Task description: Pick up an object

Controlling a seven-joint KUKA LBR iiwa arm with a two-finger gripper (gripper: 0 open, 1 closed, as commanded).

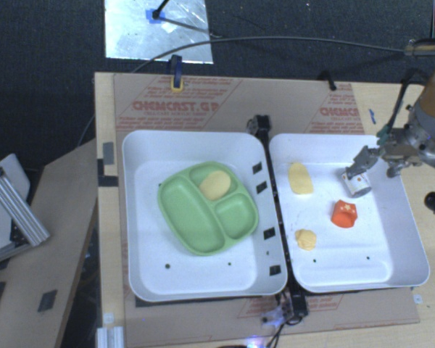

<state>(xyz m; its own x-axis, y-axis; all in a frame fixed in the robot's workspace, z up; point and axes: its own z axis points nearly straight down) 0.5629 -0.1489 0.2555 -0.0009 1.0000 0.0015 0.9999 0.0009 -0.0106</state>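
Above the right white bin [402,263], my end effector [357,180] hangs, grip state unclear; descending here risks missing the small orange-red plastic piece [344,213] nearby.

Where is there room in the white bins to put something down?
Bare floor lies along the right bin front, below the orange piece, and in the left bin front, below the green tray. It is crowded around the hand.

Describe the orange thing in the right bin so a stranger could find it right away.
Look in the right bin, the one without the green tray. The orange piece lies near its middle, just below the gripper. Its two neighbours there are pale yellow; it alone is orange-red.
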